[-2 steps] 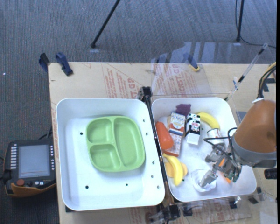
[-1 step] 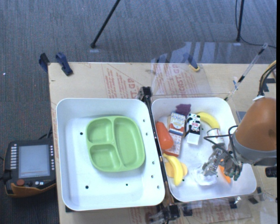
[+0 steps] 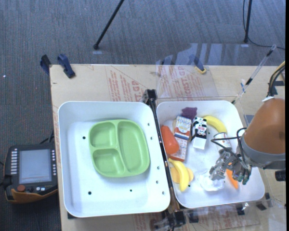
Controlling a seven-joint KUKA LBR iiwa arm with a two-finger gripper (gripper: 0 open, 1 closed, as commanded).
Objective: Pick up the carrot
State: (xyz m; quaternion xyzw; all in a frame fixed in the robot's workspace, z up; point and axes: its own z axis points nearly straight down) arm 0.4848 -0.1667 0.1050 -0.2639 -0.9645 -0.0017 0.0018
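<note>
Down in the right bin (image 3: 231,110), the arm (image 3: 267,129) leans in from the right and the gripper (image 3: 227,169) hangs low over the near right corner. Its metal fingers blur together, so whether they're apart or closed, I can't tell. An orange sliver, the carrot (image 3: 231,179), peeks out just beside the gripper, mostly hidden by it. Next to that lies something clear and hard to make out (image 3: 211,183). Further left sit two bananas (image 3: 181,174), a juice carton (image 3: 181,137), a small milk carton (image 3: 199,132). Across in the left bin (image 3: 72,177), a green divided plate (image 3: 119,146) rests.
</note>
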